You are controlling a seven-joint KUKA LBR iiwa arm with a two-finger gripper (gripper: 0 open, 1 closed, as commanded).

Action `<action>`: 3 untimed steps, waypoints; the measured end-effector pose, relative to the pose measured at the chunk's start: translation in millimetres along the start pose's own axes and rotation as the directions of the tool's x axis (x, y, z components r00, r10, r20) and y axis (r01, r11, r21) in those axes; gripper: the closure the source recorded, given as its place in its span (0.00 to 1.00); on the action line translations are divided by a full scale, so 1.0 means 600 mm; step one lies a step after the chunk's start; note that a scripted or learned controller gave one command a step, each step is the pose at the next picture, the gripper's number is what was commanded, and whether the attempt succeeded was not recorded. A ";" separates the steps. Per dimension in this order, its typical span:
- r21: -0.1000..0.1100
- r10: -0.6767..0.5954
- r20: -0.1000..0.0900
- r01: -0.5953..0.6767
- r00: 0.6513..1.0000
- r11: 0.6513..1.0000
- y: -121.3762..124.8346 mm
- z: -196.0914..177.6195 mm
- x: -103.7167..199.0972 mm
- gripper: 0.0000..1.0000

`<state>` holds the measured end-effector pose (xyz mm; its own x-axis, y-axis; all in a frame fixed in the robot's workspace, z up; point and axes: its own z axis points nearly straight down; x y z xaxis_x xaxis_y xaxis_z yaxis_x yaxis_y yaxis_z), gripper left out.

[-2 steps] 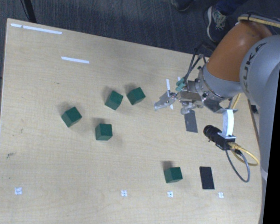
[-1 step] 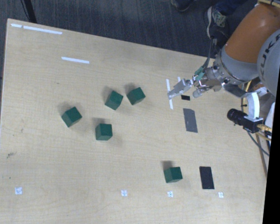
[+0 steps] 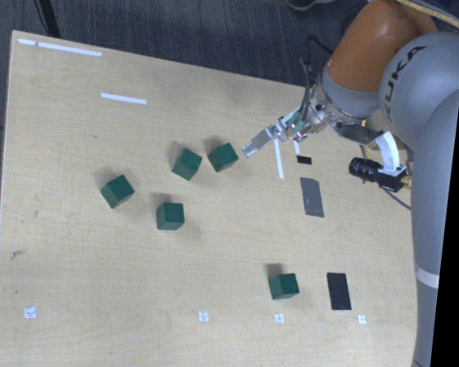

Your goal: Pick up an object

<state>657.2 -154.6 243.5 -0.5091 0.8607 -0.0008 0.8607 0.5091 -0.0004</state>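
Camera view shows the gripper (image 3: 266, 154) with fingers spread apart, holding nothing, just right of a green cube (image 3: 223, 156).

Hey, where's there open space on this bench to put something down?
Bare wood runs along the left edge and the front-left corner of the bench, below the cubes. Crowded: four green cubes mid-bench, with the hand beside them; a fifth cube front right.
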 end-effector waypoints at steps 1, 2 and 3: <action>0.002 -0.188 -0.003 0.188 0.982 0.982 0.032 0.254 0.058 0.00; 0.000 -0.192 0.001 0.192 0.981 0.981 0.034 0.233 0.056 1.00; -0.001 0.021 0.001 -0.021 1.000 1.000 0.037 0.000 0.090 1.00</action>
<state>648.8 -97.1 243.7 -0.4905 0.8714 -0.0016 0.8714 0.4905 0.0006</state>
